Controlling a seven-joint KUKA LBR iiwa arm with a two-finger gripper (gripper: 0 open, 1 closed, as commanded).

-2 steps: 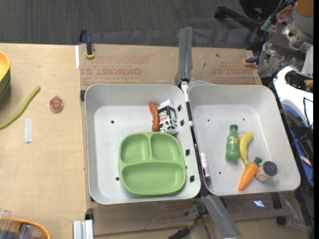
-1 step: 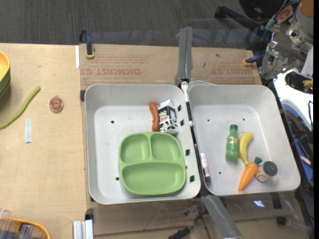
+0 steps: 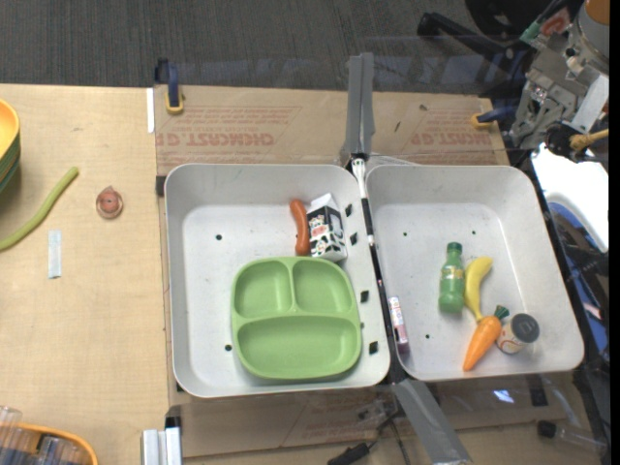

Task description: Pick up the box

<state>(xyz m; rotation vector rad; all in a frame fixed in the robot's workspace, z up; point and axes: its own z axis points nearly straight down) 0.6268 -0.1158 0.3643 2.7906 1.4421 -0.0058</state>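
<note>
White bins side by side on counter. Box (image 3: 326,228), black-and-white carton, in left bin (image 3: 194,289), far-right part, tilted, touching orange sausage (image 3: 300,227) on its left, just beyond green divided plate (image 3: 294,318). Right bin (image 3: 426,211): green bottle (image 3: 451,277), banana (image 3: 475,285), carrot (image 3: 482,341). Tool (image 3: 542,105) at far right, off bins, well apart from box; grip state cannot tell.

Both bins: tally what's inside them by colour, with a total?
Green: 2, plate, bottle
Orange: 2, sausage, carrot
Yellow: 1, banana
Black-and-white: 1, box
Grey: 1, round thing
Pink: 1, marker
Total: 8
</note>
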